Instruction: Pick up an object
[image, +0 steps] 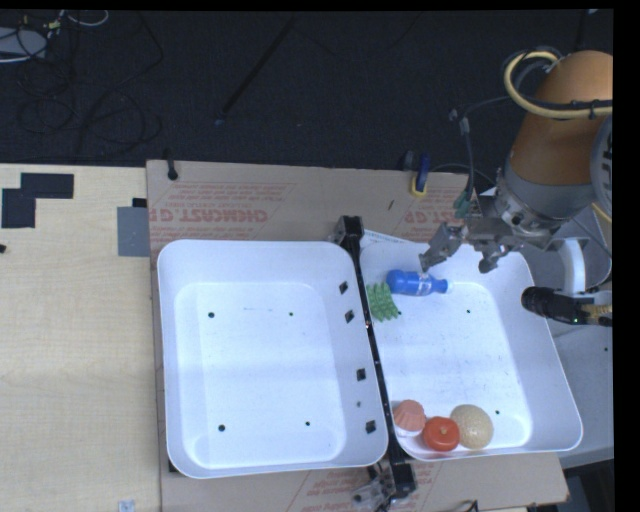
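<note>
Over the right white bin, your two-finger gripper hangs with its fingers spread apart, gripping nothing.

You see the small blue plastic bottle lying on its side just below the left fingertip, beside a green leafy toy at the divider. A pink piece, a red tomato-like ball and a tan round object cluster at the near edge.

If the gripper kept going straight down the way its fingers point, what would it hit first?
Probably the blue bottle: the gripper hangs open just above the right bin's far edge, its left finger near the bottle's cap end. Depth is unclear; it might meet bare bin floor beside it.
</note>
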